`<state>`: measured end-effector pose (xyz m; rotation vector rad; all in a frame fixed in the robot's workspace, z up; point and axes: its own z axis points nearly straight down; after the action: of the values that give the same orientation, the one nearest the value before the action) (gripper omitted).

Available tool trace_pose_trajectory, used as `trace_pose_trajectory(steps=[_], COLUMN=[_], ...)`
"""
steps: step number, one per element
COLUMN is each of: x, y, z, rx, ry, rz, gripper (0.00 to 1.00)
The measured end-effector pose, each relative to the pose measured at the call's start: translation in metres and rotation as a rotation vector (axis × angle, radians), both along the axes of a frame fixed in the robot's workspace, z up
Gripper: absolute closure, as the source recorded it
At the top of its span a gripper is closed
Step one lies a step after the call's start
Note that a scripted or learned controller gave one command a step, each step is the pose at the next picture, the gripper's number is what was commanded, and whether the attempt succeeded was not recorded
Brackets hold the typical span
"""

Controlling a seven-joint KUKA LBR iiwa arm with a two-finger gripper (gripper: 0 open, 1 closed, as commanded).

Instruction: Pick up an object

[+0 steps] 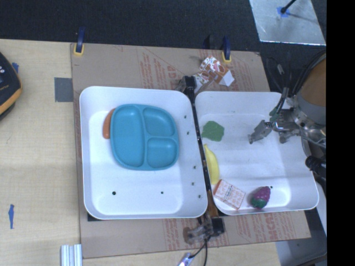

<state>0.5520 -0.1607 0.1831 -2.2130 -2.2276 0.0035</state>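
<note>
My gripper [269, 137] hangs over the right side of the right bin [244, 105], and its two dark fingers stand apart with nothing between them. A flat green piece [212, 130] lies to its left, well apart from it. A yellow banana [211, 163] rests along the bin's left wall. Towards the front lie a small orange-and-white packet [229, 194] and a purple-and-green fruit [259, 197].
The left bin [138, 201] holds a blue divided plate [145, 137] with an orange item [106, 125] poking out from under its left edge. A crumpled wrapper [213, 71] lies on the cardboard behind the bins. A yellow-and-black device [6, 87] sits at the far left.
</note>
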Motion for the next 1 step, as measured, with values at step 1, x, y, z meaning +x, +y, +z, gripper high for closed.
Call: trace_pose_trajectory(steps=[1], x=[-0.0734], y=[-0.0280], z=[-0.0782], rx=[0.000], ry=[0.003], rz=[-0.003], gripper=[0.00])
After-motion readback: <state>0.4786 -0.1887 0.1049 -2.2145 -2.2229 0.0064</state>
